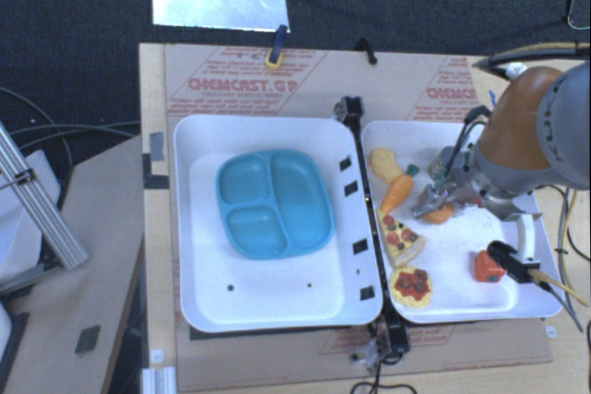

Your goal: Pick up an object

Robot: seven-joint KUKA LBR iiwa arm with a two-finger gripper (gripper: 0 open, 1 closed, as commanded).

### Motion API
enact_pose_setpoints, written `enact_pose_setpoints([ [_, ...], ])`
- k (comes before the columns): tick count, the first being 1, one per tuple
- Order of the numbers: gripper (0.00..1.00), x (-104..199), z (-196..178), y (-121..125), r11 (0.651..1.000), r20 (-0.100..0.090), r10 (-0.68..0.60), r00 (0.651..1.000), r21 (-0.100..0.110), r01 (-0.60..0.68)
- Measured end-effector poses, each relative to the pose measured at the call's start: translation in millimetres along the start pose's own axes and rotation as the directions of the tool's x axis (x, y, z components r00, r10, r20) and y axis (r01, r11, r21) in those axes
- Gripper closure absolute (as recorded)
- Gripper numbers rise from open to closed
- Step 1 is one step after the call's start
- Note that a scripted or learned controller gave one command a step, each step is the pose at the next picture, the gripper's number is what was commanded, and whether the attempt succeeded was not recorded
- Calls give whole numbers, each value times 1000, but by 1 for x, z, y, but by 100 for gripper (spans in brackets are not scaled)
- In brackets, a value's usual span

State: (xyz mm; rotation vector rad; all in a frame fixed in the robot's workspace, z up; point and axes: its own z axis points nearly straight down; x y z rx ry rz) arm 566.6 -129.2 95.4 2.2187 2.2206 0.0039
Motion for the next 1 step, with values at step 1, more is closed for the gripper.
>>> enact_pose_setpoints([
  [1,100,124,-110,5,1000,-4,-15,1000,-8,15],
])
